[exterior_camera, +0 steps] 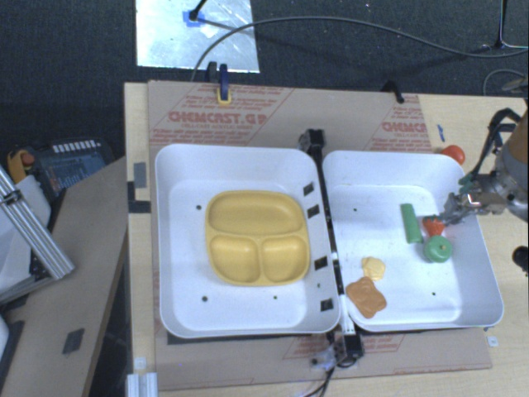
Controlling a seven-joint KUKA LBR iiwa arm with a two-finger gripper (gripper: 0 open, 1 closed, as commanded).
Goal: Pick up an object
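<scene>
Right bin (463,304), frame's right half, contains a green block (410,222), a green ball (437,250) and a small red object (432,226). Gripper (450,213) touches the red object; finger state: cannot tell.

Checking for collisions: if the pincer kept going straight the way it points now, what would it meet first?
Probably the small red object just ahead of the pincer, with the green block beyond it; depth is unclear.
</scene>
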